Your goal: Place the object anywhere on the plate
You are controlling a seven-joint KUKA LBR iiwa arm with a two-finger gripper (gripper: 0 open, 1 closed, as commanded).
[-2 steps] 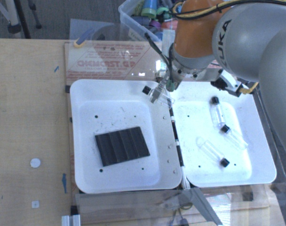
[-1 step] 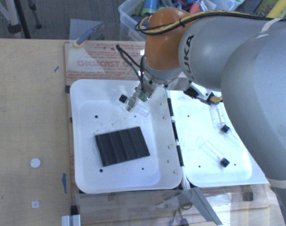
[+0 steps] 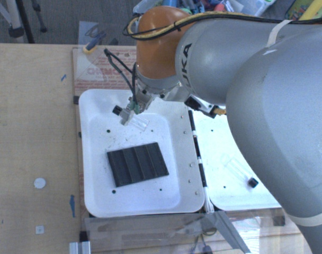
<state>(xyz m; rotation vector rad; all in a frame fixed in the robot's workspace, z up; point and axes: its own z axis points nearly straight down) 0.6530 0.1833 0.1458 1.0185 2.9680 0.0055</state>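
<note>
grey and orange, my arm [image 3: 214, 62] reaches in from the right over the left bin [image 3: 92, 142]. my tool [image 3: 130, 113] hangs low near that bin's back, just above a small clear object [image 3: 141, 124] lying on the white floor; whether the tool is clenched or released i cannot tell. a dark ribbed plate [image 3: 137, 164] lies flat in the same bin, nearer the front, apart from the clear object. another clear tube with a black cap [image 3: 241, 173] lies in the right bin [image 3: 224, 194] on the desk [image 3: 28, 142].

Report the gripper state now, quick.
Gripper: over the upper part of the left bin, above the dark ribbed plate; open or shut cannot be told.
</note>
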